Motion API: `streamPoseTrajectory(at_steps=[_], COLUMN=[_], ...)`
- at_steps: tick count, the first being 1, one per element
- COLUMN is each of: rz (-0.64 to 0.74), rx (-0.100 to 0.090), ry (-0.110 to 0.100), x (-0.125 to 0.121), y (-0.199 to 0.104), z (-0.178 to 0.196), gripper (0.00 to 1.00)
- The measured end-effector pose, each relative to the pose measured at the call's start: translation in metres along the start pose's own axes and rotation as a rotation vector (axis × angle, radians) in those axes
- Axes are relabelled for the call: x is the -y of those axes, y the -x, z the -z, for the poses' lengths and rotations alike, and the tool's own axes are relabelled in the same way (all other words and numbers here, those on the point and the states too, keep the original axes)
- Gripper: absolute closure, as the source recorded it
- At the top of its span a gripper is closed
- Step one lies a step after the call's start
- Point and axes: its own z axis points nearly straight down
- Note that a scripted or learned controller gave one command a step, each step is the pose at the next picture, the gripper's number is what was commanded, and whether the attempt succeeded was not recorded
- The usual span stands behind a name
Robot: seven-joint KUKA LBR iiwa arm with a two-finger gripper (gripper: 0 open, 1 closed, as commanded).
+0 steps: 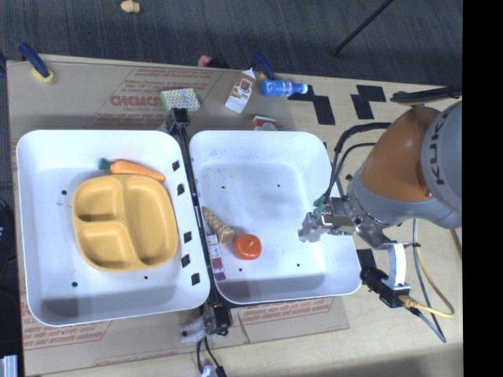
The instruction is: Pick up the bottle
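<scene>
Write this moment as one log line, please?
gripper: over right bin, right side, nothing visibly held | bottle: on bench behind bins | task: not done

The cardboard-covered bench (118,93) carries two white bins (31,210) side by side, with a blue bottle (281,89) and small cartons (240,91) lying beyond them.

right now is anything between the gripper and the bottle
The far wall of the right bin lies between them: the gripper is inside that bin, the blue bottle outside on the bench beyond it.
</scene>
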Motion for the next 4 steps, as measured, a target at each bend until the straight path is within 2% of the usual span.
streamPoseTrajectory(at_steps=[1, 2, 3, 4], rz=[0.179, -0.079, 0.225, -0.053], rx=[0.001, -0.001, 0.002, 0.002], ry=[0.003, 0.0, 0.004, 0.004], x=[-0.002, -0.002, -0.003, -0.002], y=[0.025, 0.029, 0.023, 0.029], z=[0.038, 0.012, 0.039, 0.04], gripper=[1.0, 1.0, 1.0, 1.0])
